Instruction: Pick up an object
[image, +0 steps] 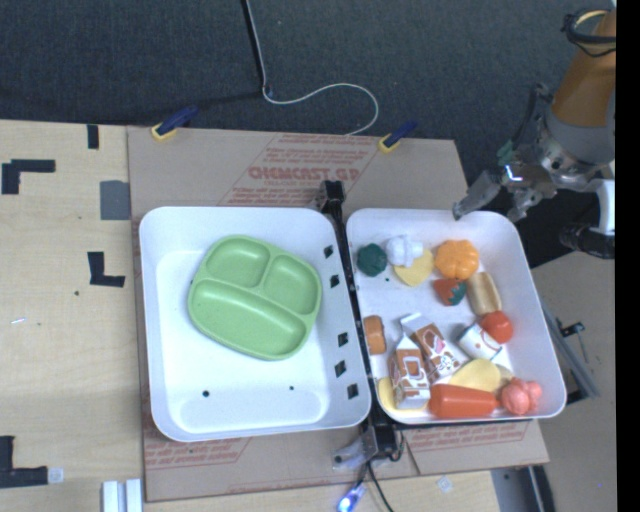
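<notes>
arm enters at the far right, grey with the orange band showing near the top edge. gripper sits just past the far right corner of the right bin, above the bin's rim and the dark floor – not over any of the toys. finger state: cannot tell, the tip is a dark blur against a dark background. nothing seen between the fingers.

left bin holds a green divided plate, lying flat, toward the far side of the bin.

right bin contents – candidates for the pick, all resting on the bin floor:
- dark green round piece, far left, near the divider between bins
- white lumpy item just right of it, touching a pale yellow piece
- orange pumpkin-like toy, far middle, nearest to the gripper but well apart from it
- small red-and-green piece below the pumpkin, beside a tan bread-like roll
- red-and-white item at the right side
- small brown loaf at the left wall
- two printed cartons in the middle, leaning together
- yellow wedge, orange-red carrot shape and pink fruit crowded in the near right corner

bins stand on a cardboard sheet with yellow-blue clamps at its far edge. white cable loops on the dark floor beyond.
</notes>
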